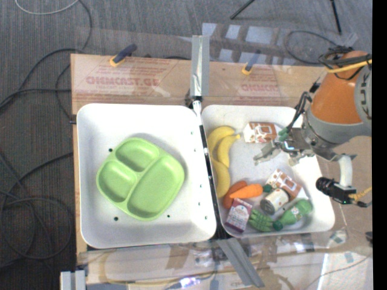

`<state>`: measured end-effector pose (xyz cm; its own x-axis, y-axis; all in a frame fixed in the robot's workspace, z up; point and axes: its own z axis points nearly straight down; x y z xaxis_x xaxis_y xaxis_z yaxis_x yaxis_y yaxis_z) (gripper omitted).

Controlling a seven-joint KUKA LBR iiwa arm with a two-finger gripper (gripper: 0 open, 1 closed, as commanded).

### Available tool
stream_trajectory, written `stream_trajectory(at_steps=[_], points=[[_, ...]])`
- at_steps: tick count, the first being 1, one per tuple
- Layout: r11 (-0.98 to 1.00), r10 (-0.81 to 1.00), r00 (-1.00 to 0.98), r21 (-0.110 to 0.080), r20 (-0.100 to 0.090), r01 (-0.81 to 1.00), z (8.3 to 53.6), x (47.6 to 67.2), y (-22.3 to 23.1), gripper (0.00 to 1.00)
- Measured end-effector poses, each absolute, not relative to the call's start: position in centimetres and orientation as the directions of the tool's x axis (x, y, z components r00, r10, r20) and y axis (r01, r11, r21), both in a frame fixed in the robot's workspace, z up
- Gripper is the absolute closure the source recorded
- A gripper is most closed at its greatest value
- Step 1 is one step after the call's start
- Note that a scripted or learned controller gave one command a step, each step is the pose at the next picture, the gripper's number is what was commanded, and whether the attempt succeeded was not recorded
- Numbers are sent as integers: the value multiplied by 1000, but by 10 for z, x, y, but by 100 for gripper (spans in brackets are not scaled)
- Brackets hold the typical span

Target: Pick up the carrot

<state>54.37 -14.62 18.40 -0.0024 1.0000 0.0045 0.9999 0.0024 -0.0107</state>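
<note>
While the carrot lies beside the bananas in the right bin, the gripper hovers above, fingers spread and holding nothing.

Lime-green plastic plate w/ three compartments sits mid left white bin. Right white bin: two yellow bananas along its left wall, brown-white carton near back, purple juice box at front, green bottle front right, small can w/ white lid just behind it.
</note>
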Motion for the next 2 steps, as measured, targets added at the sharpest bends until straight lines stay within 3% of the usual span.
stream_trajectory(at_steps=[1,2], points=[[-40,999,40,2,3,999,105,501,-96,0],[280,960,-280,20,-9,960,94,501,-112,0]])
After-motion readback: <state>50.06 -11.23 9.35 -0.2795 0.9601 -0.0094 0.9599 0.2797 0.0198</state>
